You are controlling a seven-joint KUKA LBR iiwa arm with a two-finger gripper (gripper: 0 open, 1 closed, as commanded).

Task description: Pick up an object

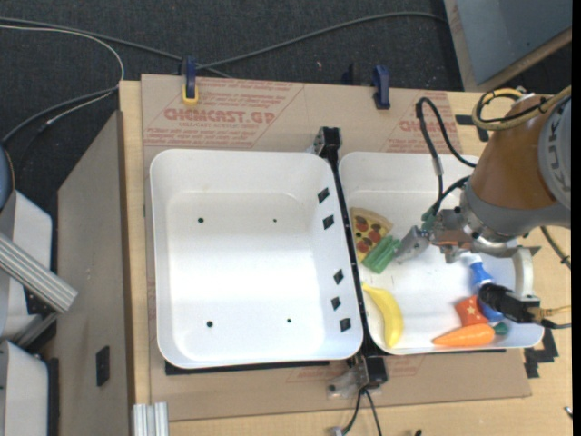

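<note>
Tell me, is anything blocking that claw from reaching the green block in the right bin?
Nothing visible is. The gripper sits right beside the green block, with no object in between; the pizza slice and banana lie off to the sides.

Yellow clamp [190, 80] and blue clamp [381, 87] grip the cardboard [272, 112].
</note>
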